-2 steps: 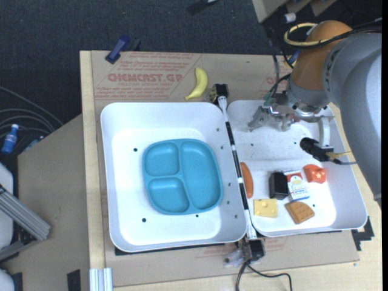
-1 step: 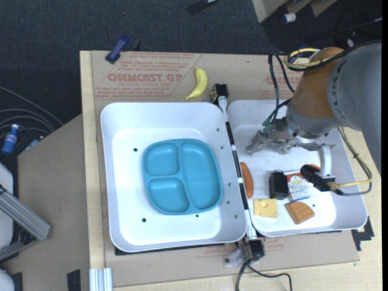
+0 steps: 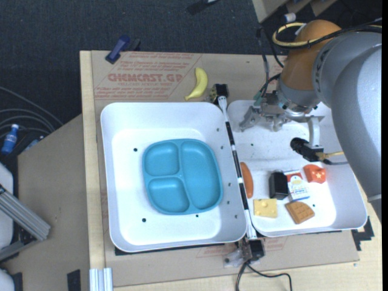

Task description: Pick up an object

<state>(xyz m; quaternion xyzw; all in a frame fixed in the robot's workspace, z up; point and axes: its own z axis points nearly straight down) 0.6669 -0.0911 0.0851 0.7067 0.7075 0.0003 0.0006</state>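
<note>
Small toy foods are lying clustered in the right bin's [image 3: 345,214] near corner: yellow cheese wedge [image 3: 265,208], brown cracker [image 3: 299,211], black block [image 3: 279,185], red strawberry [image 3: 314,174], with an orange sausage [image 3: 247,179] along the left wall. All are sitting well apart from the gripper [image 3: 264,117], which is hovering at the far end, metallic fingers splayed wide, gripping nothing. The left bin [image 3: 121,223] is holding a glossy blue divided plate [image 3: 181,176].

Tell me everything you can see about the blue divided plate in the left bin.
The blue divided plate is a light blue, rounded-rectangle tray that looks like smooth plastic. Raised ridges split it into three compartments: two smaller ones on the left and one long one on the right. All three look bare. It lies flat, slightly rotated, near the middle of the left white bin, resting on the bin's floor and apart from its walls. Nothing else touches it.
</note>
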